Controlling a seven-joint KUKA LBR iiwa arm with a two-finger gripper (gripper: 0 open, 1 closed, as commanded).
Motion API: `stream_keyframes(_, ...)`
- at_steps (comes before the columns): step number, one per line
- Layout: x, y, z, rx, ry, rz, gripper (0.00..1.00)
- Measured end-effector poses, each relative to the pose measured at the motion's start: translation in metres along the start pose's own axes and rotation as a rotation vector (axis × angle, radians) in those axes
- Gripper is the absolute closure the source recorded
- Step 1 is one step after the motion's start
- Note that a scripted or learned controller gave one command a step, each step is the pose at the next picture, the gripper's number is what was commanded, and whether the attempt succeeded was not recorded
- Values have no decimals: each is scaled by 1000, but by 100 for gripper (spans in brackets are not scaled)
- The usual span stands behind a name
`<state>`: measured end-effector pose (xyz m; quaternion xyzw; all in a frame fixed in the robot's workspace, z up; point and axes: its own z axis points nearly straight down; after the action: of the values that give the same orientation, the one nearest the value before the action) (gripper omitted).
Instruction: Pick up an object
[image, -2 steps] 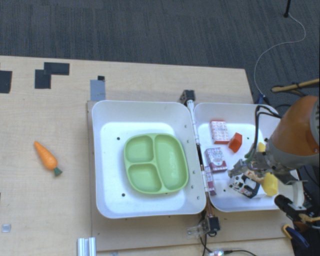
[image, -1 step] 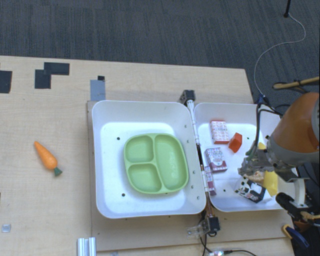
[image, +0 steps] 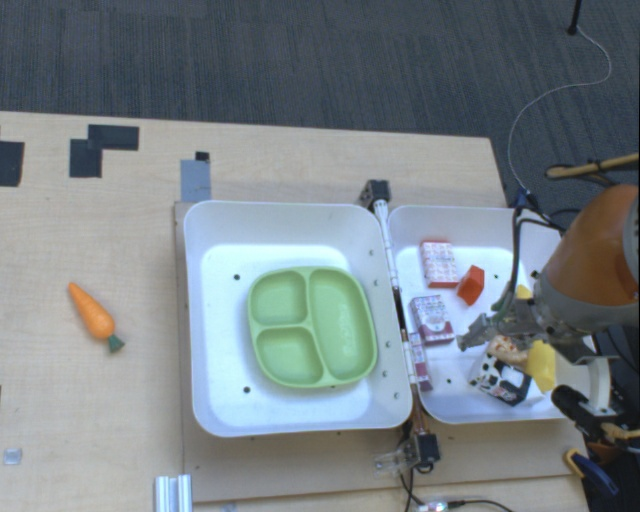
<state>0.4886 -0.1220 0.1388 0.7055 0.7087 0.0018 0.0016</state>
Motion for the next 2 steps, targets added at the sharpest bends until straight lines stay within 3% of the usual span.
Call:
stream_keyframes(1, 32, 1, 50, -8, -6, 4, 0)
stream_keyframes(2, 31, 5, 37, -19, -9, 3, 100)
